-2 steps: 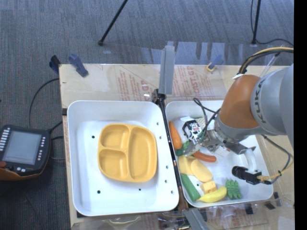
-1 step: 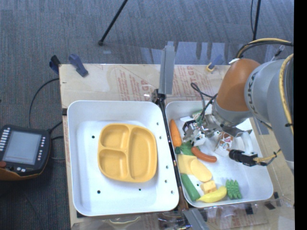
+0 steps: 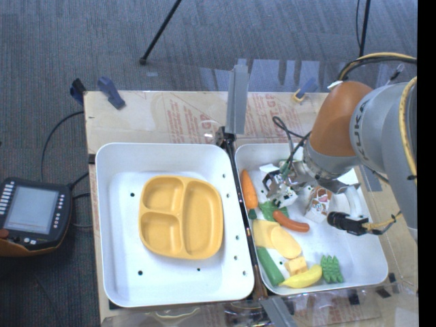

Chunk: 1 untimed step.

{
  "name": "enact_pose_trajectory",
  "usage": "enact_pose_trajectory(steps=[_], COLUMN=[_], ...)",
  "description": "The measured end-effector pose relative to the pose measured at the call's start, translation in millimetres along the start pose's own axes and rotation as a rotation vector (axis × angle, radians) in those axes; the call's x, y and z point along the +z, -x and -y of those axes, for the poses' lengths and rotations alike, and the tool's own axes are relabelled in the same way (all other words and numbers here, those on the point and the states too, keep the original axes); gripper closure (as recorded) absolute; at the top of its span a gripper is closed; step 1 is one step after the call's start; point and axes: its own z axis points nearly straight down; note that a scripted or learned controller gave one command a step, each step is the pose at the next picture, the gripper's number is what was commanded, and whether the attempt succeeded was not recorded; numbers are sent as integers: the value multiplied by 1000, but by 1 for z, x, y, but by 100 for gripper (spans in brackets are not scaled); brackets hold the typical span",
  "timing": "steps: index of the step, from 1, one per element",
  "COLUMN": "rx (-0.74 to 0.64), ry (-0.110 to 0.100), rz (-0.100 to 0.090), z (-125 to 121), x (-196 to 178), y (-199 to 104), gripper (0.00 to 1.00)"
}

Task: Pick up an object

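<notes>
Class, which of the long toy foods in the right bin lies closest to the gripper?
The red sausage, just below the gripper; the carrot and banana lie farther off.

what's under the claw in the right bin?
The claw sits over toy food: an orange carrot beside it, a red sausage just below. The arm covers what's directly beneath.

The arm (image 3: 381, 128) hides part of the right bin (image 3: 371, 254) and runs off the right edge.
</notes>
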Motion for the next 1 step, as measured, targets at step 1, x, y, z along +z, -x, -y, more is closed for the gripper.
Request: enact_pose_trajectory(steps=[1], rx=[89], ry=[15], rz=[6], z=[-38], x=[-97], y=[-36], gripper=[100])
